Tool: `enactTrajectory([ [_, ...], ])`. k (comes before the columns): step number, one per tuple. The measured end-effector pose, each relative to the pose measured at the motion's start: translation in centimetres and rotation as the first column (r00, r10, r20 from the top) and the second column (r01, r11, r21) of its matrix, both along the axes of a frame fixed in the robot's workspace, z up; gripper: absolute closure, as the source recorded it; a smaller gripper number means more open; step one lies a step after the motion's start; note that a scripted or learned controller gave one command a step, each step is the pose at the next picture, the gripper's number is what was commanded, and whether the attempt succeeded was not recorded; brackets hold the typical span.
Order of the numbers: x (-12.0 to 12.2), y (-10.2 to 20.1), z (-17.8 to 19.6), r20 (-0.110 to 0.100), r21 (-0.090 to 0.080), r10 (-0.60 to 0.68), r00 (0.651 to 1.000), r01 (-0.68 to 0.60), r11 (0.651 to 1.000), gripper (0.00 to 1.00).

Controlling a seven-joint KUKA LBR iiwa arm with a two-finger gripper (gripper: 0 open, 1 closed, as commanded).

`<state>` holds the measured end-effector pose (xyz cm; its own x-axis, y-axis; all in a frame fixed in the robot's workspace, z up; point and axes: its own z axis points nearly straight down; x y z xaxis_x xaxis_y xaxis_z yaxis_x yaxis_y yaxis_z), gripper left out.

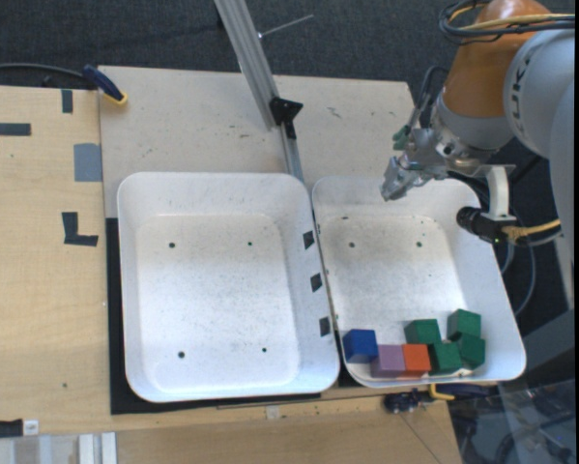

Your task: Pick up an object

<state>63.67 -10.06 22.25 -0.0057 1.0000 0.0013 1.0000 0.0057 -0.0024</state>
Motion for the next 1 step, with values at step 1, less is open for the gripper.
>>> enactTrajectory([
  [1,-1.3,4.3,-0.43,0.0,0.0,-0.001,1.0,0.001,1.0,1.0],
])
